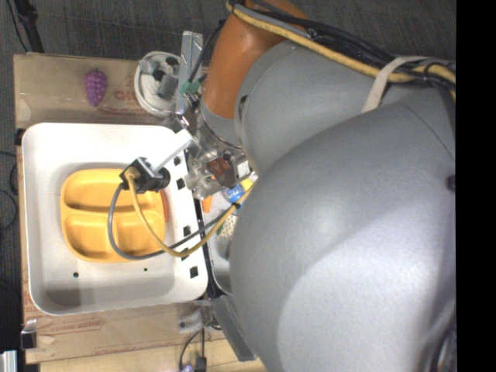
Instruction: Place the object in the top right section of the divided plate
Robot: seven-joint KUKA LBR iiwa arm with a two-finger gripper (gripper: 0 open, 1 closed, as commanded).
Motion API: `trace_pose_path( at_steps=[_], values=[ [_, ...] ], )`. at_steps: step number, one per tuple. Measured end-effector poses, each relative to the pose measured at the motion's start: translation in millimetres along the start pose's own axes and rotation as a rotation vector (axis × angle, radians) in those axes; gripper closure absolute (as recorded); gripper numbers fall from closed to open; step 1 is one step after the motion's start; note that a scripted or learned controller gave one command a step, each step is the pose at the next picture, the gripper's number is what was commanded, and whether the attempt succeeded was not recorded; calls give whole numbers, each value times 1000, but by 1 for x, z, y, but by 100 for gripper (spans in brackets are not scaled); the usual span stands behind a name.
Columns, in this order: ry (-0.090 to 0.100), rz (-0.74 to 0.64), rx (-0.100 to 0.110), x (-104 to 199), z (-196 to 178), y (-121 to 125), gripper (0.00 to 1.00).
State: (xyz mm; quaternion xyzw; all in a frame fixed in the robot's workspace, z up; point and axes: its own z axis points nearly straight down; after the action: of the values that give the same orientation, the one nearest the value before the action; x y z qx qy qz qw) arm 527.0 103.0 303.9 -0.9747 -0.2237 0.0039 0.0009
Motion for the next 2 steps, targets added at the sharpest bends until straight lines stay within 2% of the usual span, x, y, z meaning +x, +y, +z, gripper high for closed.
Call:
trace_pose_path(
  at_steps=[1, 2],
  values=[
    [0, 189, 0, -38, 120, -40, 100],
    [8, 239, -2, -15, 4, -85, 100]
  ],
)
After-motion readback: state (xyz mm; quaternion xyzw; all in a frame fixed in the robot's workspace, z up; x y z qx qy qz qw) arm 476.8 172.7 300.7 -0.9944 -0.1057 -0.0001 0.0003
